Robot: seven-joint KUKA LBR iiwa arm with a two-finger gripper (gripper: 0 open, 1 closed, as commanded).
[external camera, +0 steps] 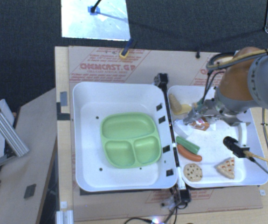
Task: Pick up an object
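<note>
Camera view: we see the gripper [200, 117] low in the right bin [255, 171], over a small red-and-white object [200, 124], just above the green pod [188, 144] and the orange sausage [189, 154]. We cannot tell whether its jaws are open or closed.

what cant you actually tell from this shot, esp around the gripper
- Gripper, camera view: small and tangled with the wrist hardware, so its grip is unreadable.
- Red and white item beneath it: partly covered by the gripper, too small to identify; contact unclear.
- Yellowish object in the right bin: blurred, shape uncertain.
- Arm: cut off by the right edge.
- Right bin's far corner: hidden behind the arm.
</note>
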